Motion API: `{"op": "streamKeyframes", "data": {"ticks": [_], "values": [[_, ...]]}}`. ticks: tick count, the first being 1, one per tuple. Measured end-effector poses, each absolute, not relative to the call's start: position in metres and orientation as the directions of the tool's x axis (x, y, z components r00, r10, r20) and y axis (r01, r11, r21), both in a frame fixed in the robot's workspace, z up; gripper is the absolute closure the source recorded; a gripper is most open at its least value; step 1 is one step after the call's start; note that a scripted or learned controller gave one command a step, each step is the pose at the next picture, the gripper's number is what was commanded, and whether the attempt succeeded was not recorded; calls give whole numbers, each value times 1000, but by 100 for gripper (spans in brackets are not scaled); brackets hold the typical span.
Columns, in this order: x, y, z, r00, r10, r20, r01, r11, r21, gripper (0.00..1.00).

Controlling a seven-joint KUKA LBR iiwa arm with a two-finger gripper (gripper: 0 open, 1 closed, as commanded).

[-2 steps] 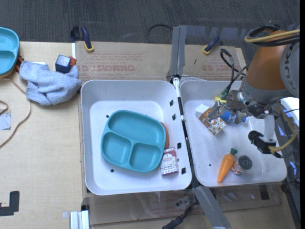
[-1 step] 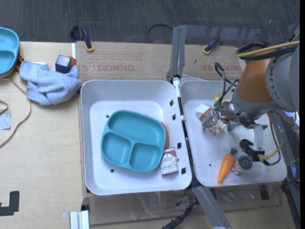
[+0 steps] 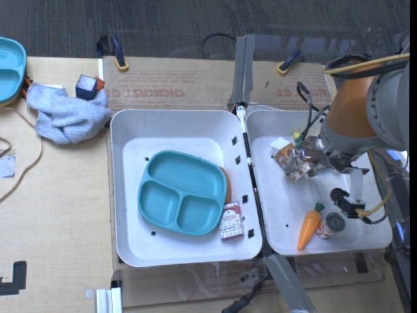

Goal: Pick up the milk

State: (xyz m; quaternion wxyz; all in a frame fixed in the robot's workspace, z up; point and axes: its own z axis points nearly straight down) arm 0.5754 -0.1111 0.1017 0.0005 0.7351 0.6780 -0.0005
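The milk point(image 3: 231, 222) is a small red and white carton lying in the left bin point(image 3: 124, 194), against the lower right corner of a teal divided plate point(image 3: 183, 192). My gripper point(image 3: 304, 157) is low in the right bin point(image 3: 280, 233), well to the right of the carton and farther back. It sits right against a crumpled brown and white packet point(image 3: 288, 160). The wrist and its cables hide the tips of the gripper.
An orange carrot point(image 3: 309, 227) and a small tin point(image 3: 333, 224) lie near the front of the right bin. A black part point(image 3: 341, 197) of the arm hangs over that bin. A grey cloth point(image 3: 65, 115) and a blue block point(image 3: 85, 85) lie on the bench at the left.
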Motion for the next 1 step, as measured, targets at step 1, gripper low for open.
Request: {"op": "streamKeyframes", "data": {"ticks": [1], "values": [[527,-75,191,382,924,-2,924,-382,-2,100]]}}
